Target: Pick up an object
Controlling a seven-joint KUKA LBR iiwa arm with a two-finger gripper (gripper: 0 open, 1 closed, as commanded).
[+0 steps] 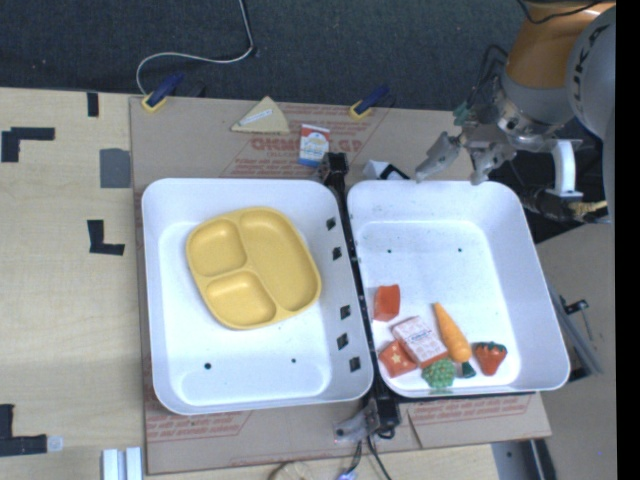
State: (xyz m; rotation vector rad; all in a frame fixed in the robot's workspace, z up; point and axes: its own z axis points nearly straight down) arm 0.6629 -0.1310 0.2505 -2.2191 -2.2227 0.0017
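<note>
**Approach Stage: Nothing Grasped Yet**

Nearest me, the toy food sat clustered in the right white plastic bin (500,228): an orange plastic carrot (452,332), a small pink-and-white packet (418,340), a red cube (387,301), a green broccoli piece (438,374). The left white bin (165,268) held a yellow divided plate (252,266). Farther back, the gripper (458,164) hovered above the right bin's far rim, fingers spread, empty. Next, I judged, it needed to descend over one item.

We see two bins side by side at mid-frame. In the left bin (165,298) a divided plate (252,266) lies toward its upper half. In the right bin (450,233) a carrot (452,333), a packet (418,340), a cube (387,301) and a broccoli piece (437,374) cluster in the lower corner. The gripper (460,160) hangs over that bin's upper rim.
</note>
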